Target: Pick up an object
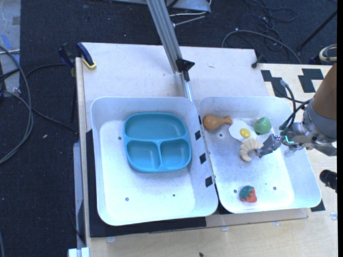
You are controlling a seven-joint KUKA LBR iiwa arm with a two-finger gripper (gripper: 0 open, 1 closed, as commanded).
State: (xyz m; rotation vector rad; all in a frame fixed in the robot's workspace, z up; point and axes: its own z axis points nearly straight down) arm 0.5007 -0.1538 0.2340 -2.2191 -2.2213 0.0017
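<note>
In the left bin (107,197) sits a blue divided tray (158,142), left of frame centre, its three compartments facing up. The right bin (300,189) carries the toys: a brown drumstick (216,122) at its upper left, then a fried egg (240,130), a green round fruit (262,125) toward the upper right, a pale croissant (248,149) just below the egg, and a strawberry (247,193) alone near the lower edge. The gripper (266,146) reaches in from the right edge of the frame, low over the bin and just beside the croissant — whether its jaws are released or clenched cannot be told.
</note>
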